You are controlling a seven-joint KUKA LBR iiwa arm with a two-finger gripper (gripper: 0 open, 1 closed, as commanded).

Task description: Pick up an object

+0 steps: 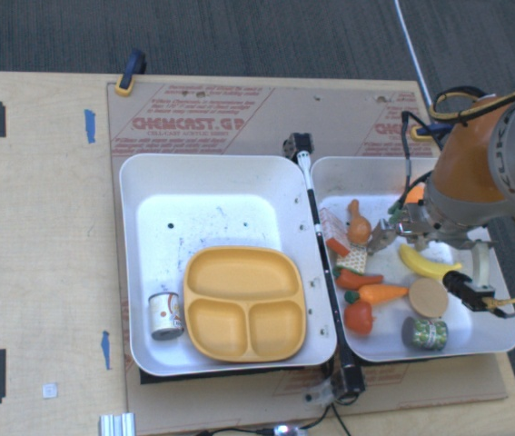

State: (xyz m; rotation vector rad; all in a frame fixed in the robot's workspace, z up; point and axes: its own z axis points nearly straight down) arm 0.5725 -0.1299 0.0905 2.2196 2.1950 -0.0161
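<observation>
Pale wooden surface [39,271] carries a brown sheet printed with red lettering [239,121], blue tape marks at its left. On the sheet, two shallow white bins side by side.

Left bin [139,243]: a yellow three-part tray [243,300] lies flat in its near half, and a small can [164,315] lies on its side just beside the tray's left edge.

Right bin [502,339]: cluttered with toy food. A banana [428,263] lies near the centre, with an orange carrot [382,292] to its left. A red tomato-like piece [359,316] sits near the front left corner. A round tan disc [428,299] rests just above a green-labelled can [425,333]. A small tan pear-shaped piece [358,226] sits toward the back left.

Arm [489,166] comes in from the right, grey body with orange band, bent down over the back half of the right bin. Wrist points left and downward. Gripper [386,233] hangs low among the objects, close to the pear-shaped piece and above the banana's left end. Jaws: too small and dark to read; cannot tell whether spread or pressed together. Nothing is clearly seen between them.

Black clamp [299,143] stands at the back between the bins.
</observation>
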